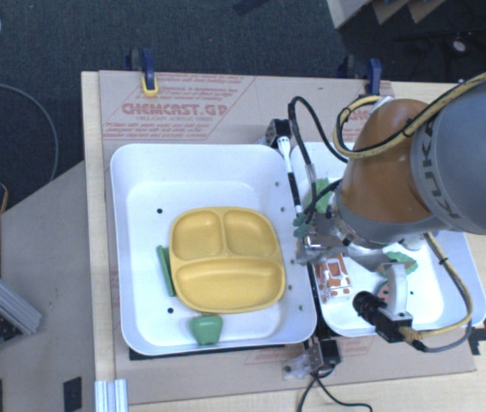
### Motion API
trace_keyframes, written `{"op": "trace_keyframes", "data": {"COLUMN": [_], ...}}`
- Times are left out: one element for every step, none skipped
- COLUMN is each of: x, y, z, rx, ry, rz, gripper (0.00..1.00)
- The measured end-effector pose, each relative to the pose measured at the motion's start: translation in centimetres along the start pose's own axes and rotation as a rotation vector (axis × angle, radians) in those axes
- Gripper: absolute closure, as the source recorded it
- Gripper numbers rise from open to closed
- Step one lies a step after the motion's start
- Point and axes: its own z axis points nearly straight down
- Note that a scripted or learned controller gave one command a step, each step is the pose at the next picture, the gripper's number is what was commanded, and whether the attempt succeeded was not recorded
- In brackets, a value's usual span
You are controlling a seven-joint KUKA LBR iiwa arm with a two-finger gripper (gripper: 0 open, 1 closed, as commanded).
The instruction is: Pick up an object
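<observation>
Currently: arm (415, 166) lowered over right bin (449, 294) | fingers hidden beneath wrist, state cannot be told | candidates: orange-printed card (335, 277) in right bin; yellow tray (226, 260), green piece (206, 328) in left bin (136, 230) | advice: descend vertically, centred on one item, clear of bin wall.

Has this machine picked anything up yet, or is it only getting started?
Nothing looks picked up yet. The yellow plate, green stick and green lump all lie in the left bin. The arm is bent low over the right bin, where a small orange and white item lies. Its gripper is hidden under the wrist, so the grab and lift appear to remain.
</observation>
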Motion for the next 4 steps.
{"op": "trace_keyframes", "data": {"x": [4.0, 0.9, -2.2, 0.3], "y": [0.2, 1.7, 3.5, 0.5], "z": [-11.8, -27.2, -5.1, -20.8], "rx": [-0.013, -0.021, 0.014, -0.018], "ry": [0.002, 0.001, -0.002, 0.003], "rz": [-0.003, 0.004, 0.009, -0.001], "gripper": [1.0, 1.0, 1.0, 1.0]}}
